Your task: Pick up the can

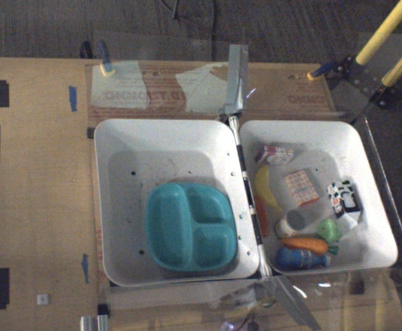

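Note:
The can (292,223) is a small pale cylinder with a grey round end. It lies on its side in the right bin (366,158), near the bin's middle front. It touches a yellow banana (265,187) on its left, and an orange carrot (305,244) lies just in front of it. A green toy (329,230) sits at its right.
Also in the right bin are a red-and-white pouch (276,155), a patterned box (301,187), a cow-print carton (343,198) and a blue bottle (297,258). The left bin (118,157) holds a teal divided plate (190,226). Yellow-handled clamps (383,29) stand at the back right.

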`<state>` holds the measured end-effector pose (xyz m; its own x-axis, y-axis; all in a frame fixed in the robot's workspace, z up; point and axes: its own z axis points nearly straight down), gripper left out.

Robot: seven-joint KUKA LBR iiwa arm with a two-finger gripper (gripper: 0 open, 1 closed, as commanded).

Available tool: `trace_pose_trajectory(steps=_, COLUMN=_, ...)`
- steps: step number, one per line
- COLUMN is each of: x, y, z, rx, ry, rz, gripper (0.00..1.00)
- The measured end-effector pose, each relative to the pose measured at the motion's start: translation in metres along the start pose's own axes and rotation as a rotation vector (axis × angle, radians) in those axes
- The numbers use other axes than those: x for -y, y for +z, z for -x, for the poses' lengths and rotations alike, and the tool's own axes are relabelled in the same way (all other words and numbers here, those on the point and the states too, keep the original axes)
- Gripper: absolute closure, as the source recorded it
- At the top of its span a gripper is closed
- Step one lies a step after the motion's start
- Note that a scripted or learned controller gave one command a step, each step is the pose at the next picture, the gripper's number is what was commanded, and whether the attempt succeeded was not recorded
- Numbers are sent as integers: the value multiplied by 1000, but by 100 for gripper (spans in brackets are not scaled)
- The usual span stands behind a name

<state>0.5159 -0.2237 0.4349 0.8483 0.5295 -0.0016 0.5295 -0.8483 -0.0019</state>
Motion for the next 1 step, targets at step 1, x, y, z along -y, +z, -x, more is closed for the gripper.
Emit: trace_pose_trajectory(steps=1, x=19, y=0, z=32, rx=0, ry=59, rz=-2, gripper=100)
